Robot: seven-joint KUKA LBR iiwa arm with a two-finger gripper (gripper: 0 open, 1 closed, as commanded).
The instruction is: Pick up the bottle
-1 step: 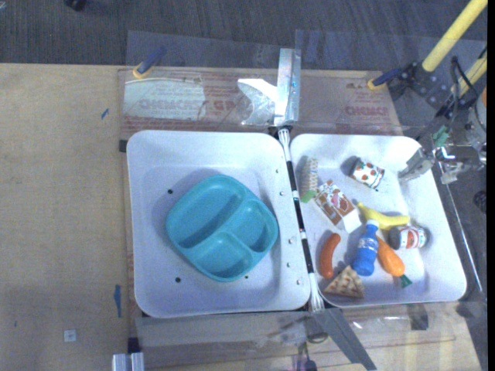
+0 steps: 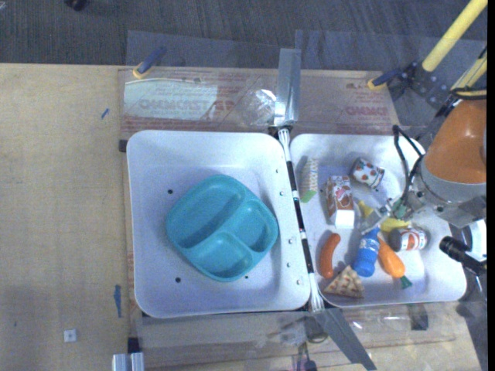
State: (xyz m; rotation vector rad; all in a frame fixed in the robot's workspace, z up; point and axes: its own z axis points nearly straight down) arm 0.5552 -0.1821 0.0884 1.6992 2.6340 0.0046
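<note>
— Looking for the bottle [image 2: 368, 253]: where do we see it?
— Beside the carrot [image 2: 392, 262], left of it. We can't make out the gripper [image 2: 402, 207] beyond it.

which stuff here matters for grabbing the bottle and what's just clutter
For the job: blue bottle, right bin.
Just lying about: teal divided plate, hot dog, pizza slice, carrot, brush, small can.
</note>
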